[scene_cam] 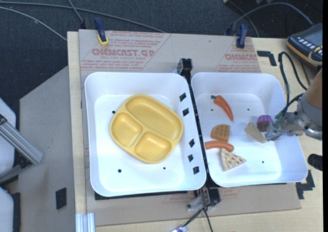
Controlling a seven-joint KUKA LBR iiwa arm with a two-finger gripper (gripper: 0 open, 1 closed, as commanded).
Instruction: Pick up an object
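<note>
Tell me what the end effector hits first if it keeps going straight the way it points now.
Probably the small purple toy and the tan wedge-shaped piece beside it: the end effector points left into the right white bin, with both just ahead. Depth is unclear, so it may pass above them.

Two white bins (97, 123), one yellow tray (147, 128), six toy foods (223, 106)

Dark carpet floor (154, 0) — grey cables (46, 13) trailing across it.

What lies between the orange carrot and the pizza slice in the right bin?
In the camera view, two things lie between the carrot and the pizza slice: a brown waffle, then a sausage just below it.
</note>
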